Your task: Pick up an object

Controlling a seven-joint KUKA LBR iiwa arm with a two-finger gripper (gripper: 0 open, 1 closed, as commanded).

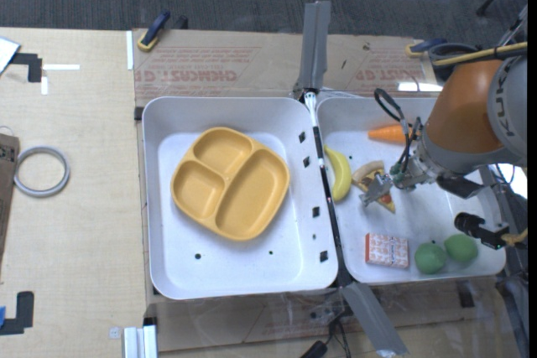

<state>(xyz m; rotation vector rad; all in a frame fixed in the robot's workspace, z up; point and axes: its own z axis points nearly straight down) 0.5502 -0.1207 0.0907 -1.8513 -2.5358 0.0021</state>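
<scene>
Gripper (pixel 375 194) sits low on the pizza slice (pixel 375 183), banana (pixel 339 173) just beside, ready to grab; I cannot tell if it is open.

Just left of the grey gripper (pixel 375 194), under the arm's (pixel 466 109) orange band, lie a tan-and-red pizza slice (pixel 374 183) and, further left, a yellow banana (pixel 339 173); an orange carrot (pixel 388 132) lies above it. Below the gripper sit a red-and-white patterned box (pixel 386 250) and, to its right, two green fruits (pixel 430 256) (pixel 461 247). Both bins (pixel 172 264) are white with small black marks, and far to the gripper's left is a mustard-yellow plate (pixel 231 182).
</scene>
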